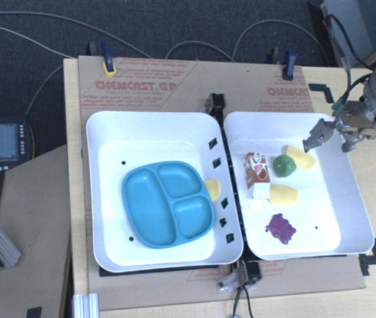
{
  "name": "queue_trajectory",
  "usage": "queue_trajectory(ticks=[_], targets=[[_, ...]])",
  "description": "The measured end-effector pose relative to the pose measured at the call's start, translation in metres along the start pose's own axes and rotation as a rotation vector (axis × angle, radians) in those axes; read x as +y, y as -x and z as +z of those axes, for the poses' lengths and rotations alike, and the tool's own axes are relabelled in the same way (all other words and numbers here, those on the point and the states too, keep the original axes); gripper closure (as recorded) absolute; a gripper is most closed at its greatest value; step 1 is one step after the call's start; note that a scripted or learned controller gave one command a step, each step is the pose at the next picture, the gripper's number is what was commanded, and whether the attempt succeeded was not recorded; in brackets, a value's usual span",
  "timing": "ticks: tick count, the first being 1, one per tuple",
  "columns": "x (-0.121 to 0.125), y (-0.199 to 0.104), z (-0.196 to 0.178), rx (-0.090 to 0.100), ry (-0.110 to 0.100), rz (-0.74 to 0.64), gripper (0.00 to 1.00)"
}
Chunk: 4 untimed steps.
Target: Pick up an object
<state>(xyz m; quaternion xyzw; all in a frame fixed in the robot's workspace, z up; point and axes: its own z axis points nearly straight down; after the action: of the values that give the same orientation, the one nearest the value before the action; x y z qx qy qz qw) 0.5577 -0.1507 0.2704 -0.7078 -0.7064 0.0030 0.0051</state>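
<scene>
Dark carpet and loose cables frame a cardboard-topped bench (175,78) carrying two shallow white bins, where a robot arm reaches in from the right edge to pick up an object. Candidates crowd the middle of the right bin (347,197): a green ball (283,165) touching a yellow block (302,158) toward the far wall, a red-and-white packet (257,170) just beside the ball, a second yellow piece (283,194) nearer the front, and a purple grape bunch (281,228) close to the front edge. The gripper (337,134) hangs over the bin's far right corner, fingers spread apart and holding nothing. Crowding looks like the main risk: a descent there could nudge the round ball away or clamp two things together. In the left bin (102,177) a blue divided tray (168,203) lies with a small yellow item (213,189) at its right rim.
</scene>
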Motion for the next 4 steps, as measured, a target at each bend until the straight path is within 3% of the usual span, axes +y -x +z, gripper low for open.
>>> queue_trajectory(ticks=[1,4], targets=[[0.002,0.0,-0.005,-0.002,0.01,-0.002,0.0],[0.0,-0.003,0.164,0.0,0.005,-0.002,0.0]])
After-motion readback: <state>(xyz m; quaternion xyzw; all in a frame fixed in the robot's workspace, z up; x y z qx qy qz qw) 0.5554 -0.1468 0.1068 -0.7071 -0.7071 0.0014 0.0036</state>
